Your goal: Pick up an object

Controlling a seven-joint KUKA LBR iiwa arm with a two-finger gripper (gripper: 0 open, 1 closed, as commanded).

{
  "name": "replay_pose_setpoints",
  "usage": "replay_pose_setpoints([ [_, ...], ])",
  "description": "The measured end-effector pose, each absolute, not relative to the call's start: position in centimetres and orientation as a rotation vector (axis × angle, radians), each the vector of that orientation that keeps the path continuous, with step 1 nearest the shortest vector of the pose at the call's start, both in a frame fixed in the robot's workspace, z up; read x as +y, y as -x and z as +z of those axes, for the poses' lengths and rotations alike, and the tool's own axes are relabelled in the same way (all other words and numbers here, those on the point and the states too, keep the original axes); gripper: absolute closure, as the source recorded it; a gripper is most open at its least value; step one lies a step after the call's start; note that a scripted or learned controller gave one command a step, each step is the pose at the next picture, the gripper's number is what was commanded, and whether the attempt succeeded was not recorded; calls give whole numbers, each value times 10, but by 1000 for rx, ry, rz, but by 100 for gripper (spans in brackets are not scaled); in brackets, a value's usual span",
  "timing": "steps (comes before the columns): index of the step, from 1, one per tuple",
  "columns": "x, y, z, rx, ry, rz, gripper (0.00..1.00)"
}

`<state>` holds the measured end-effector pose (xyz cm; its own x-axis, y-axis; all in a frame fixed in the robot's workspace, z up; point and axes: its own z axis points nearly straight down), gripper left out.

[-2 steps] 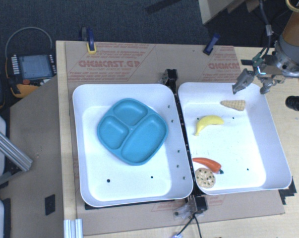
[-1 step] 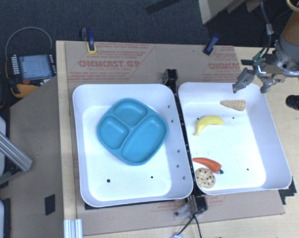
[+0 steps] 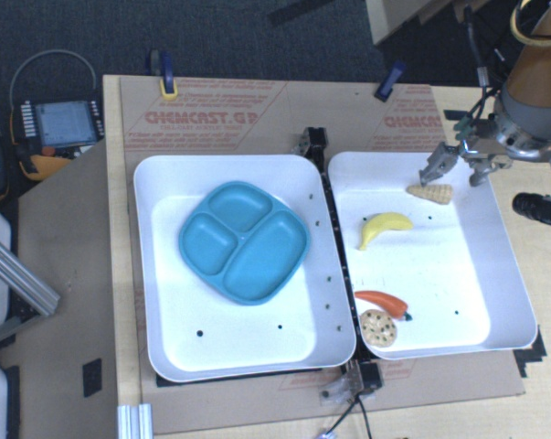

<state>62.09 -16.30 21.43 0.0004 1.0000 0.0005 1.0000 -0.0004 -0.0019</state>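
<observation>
My gripper hangs over the far right part of the right bin, open, its two fingers spread wide with nothing between them. A tan wafer-like piece lies just below the left fingertip. A yellow banana rests near the middle of that bin. Close to the bin's near left corner, a red pepper lies next to a round speckled cookie.
The left bin holds a blue divided plate. A black clamp sits at the far end of the seam between the bins. Cables and a small screen are off the bench at left.
</observation>
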Motion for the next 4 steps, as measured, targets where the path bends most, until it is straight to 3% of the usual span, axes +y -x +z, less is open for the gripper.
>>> replay_pose_setpoints([
  [2, -157, -612, 125, -2217, 2218, 5, 0],
  [3, -158, -614, 138, -2222, 2223, -1, 100],
  [4, -155, -606, 187, -2225, 2224, -3, 100],
])
